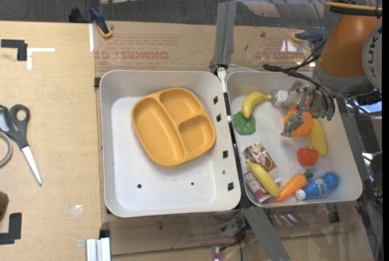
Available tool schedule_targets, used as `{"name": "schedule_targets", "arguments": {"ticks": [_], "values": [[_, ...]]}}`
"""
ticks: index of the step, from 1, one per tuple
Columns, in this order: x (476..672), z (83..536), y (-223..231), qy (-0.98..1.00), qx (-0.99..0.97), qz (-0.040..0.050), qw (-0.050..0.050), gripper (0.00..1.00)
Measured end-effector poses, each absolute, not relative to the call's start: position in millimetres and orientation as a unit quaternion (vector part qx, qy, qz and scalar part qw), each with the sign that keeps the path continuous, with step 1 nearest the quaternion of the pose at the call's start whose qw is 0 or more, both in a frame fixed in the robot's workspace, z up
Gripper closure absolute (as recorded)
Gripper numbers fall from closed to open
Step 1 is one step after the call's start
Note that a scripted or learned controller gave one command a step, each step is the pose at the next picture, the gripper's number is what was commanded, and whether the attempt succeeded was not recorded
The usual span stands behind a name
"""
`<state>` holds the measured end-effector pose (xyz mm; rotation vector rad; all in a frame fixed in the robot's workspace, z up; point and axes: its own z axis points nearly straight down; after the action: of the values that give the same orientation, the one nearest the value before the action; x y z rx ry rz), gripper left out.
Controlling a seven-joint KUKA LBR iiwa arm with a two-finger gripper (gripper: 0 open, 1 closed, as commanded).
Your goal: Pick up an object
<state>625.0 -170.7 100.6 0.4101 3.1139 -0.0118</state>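
Where claw point(299, 112) hangs, orange toy point(306, 124) beneath.

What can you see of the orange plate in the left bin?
The plate is yellow-orange, looks like matte plastic, and is a rounded rectangle with three compartments: one long section on its left and two smaller ones on its right. All hold nothing. It lies flat, right side up and turned at an angle, near the middle of the left bin. Nothing but the bin floor touches it.
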Motion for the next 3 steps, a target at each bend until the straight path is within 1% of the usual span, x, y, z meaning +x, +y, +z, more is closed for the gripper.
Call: {"name": "schedule_targets", "arguments": {"ticks": [1, 2, 3], "values": [[592.5, 93.1, -155.6, 0.988, 0.156, -0.0004, 0.001, 0.00], [615.6, 93.1, -152.0, 0.978, 0.211, -0.0003, 0.002, 0.00], [617.1, 103.5, -151.7, 0.978, 0.209, -0.0009, 0.005, 1.00]]}}
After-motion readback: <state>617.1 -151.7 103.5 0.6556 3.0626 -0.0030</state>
